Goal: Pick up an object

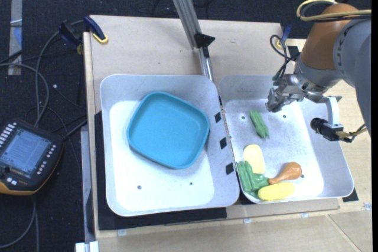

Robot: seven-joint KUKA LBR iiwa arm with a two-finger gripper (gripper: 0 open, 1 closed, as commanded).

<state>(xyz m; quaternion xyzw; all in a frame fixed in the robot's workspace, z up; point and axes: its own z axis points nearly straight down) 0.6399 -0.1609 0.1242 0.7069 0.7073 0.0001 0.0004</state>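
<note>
Five food toys (258,125) in right bin (331,162); one blue plate (168,130) in left bin (118,186).

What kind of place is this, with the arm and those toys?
Probably a robotics lab: a robot arm reaches over two white bins of toy food, a handheld control pendant lies nearby, and loose cables trail around.

A pale wooden bench (153,50) bears two white bins (118,144) (331,156) side by side.
</note>
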